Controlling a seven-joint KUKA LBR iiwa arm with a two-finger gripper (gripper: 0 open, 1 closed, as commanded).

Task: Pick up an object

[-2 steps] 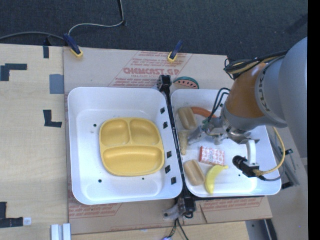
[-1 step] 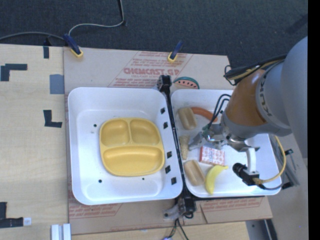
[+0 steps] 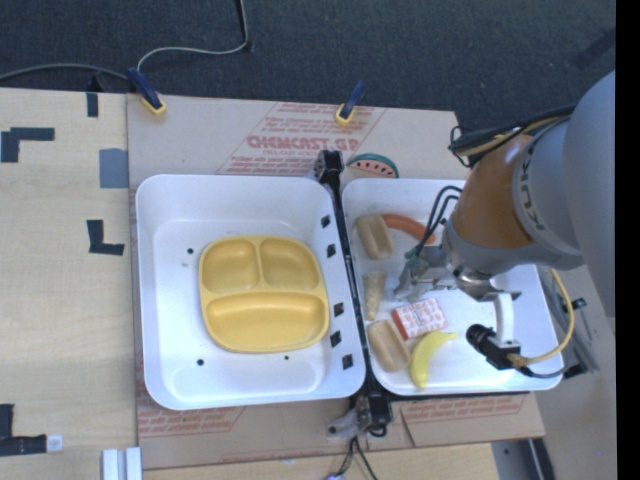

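My gripper (image 3: 415, 273) is down in the right bin (image 3: 520, 380), low over the items. Finger spacing: can't tell, wrist blocks the view. Nothing visibly held. Red-and-white packet (image 3: 419, 317) just below the tip, banana (image 3: 427, 356) beside it, two bread rolls (image 3: 374, 234) (image 3: 387, 344) and an orange carrot (image 3: 405, 225) near. Yellow divided plate (image 3: 264, 293) sits in the left bin (image 3: 160, 298).

The light is even and bright; the white bins (image 3: 160, 298) glare slightly, shadows are soft, and the picture is a little blurry.
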